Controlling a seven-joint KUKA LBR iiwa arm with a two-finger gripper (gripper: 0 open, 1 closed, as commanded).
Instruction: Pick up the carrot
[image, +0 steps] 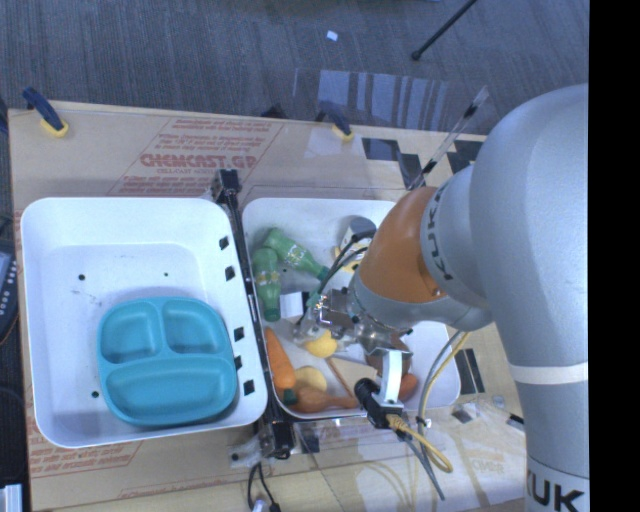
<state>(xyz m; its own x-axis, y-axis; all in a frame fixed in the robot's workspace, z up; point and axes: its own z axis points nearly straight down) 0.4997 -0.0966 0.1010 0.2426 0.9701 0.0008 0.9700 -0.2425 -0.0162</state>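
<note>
Bench w/ two white bins: carrot (279, 359) is seen by right bin's (300, 212) left wall, long axis along it, just left of gripper (322, 322); finger state can't be told.

White for both bins: left bin (60, 250), right bin (300, 212). Turquoise blue for the divided plate (165, 362) in the left one. Orange for the carrot (280, 362) by the right bin's left wall. Green, glossy, for the bottle (290, 252) and a paler green piece (265, 275) beside it. Yellow for the small rounded item (322, 347); yellow-tan for another (312, 379) below it. Brown-orange for the long piece (325, 401) along the near rim. Grey arm (530, 250) with an orange band (400, 262). Tan cardboard surface (130, 150), printed with red lettering. Blue clamp (45, 112) with a yellow tip at the far-left corner.
</note>
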